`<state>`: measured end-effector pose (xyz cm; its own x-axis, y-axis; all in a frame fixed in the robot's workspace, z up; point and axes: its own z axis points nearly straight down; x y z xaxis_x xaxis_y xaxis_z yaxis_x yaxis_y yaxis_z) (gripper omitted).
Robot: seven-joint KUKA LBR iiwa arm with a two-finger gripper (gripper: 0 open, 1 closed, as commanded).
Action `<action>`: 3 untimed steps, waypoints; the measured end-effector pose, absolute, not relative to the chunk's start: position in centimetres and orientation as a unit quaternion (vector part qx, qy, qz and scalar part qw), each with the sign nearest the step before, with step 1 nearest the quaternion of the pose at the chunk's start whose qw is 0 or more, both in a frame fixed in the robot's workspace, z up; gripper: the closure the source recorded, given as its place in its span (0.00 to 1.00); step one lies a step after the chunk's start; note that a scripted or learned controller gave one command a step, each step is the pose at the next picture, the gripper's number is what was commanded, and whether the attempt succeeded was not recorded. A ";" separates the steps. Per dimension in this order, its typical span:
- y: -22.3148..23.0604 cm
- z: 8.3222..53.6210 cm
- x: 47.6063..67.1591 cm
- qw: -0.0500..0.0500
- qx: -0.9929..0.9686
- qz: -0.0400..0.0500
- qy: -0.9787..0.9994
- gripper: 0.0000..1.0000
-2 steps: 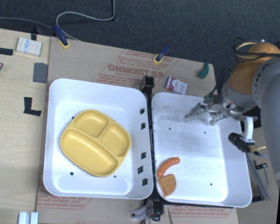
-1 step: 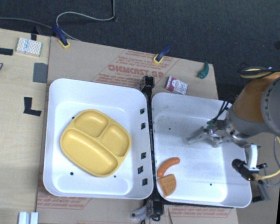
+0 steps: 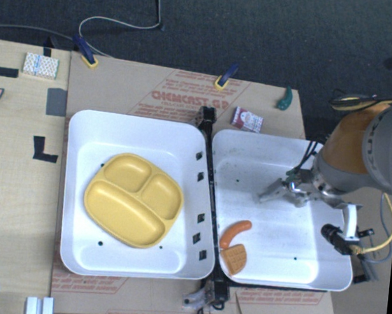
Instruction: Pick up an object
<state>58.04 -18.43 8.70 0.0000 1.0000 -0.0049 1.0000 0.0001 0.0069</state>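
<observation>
An orange sausage [image 3: 234, 232] and a brown waffle-like toy piece [image 3: 234, 258] lie together at the front left corner of the right bin [image 3: 309, 271]. A yellow divided plate [image 3: 133, 198] rests in the left bin [image 3: 81, 175]. My gripper [image 3: 274, 192] hovers over the middle of the right bin, pointing left, its fingers spread apart with nothing between them. It sits up and to the right of the sausage, apart from it.
The grey arm with its orange band [image 3: 355, 146] comes in over the right bin's right side, with cables [image 3: 355, 238] near its right rim. A small red and white packet [image 3: 247, 119] lies on the cardboard behind the bins.
</observation>
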 end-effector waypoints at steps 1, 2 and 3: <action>-15.0 8.7 55.0 0.003 0.707 0.001 0.707 0.00; -11.1 8.6 52.3 0.003 0.707 0.001 0.707 0.00; -11.1 9.6 52.3 0.004 0.707 0.001 0.707 1.00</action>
